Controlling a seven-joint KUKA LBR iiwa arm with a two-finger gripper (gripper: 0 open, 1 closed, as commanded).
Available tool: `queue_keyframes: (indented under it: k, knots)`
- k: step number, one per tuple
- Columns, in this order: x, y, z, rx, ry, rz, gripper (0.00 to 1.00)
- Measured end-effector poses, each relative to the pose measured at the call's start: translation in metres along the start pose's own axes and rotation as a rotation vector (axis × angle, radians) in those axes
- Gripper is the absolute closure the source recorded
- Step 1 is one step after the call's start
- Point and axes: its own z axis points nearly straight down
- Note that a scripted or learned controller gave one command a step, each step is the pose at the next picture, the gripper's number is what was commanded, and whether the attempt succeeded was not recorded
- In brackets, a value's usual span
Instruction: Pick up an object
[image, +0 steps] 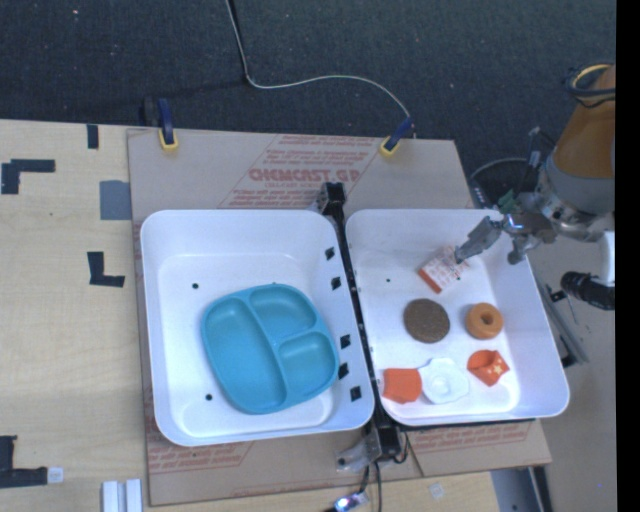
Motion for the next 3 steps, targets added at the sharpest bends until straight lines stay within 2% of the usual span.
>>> queue_keyframes:
  k: [1,3]
  knots:
    - [0.001,0.003,-0.009,-0.014,-0.003,-0.004,0.0]
    - [0.004,0.005,0.12,-0.009,-0.003,-0.005,0.0]
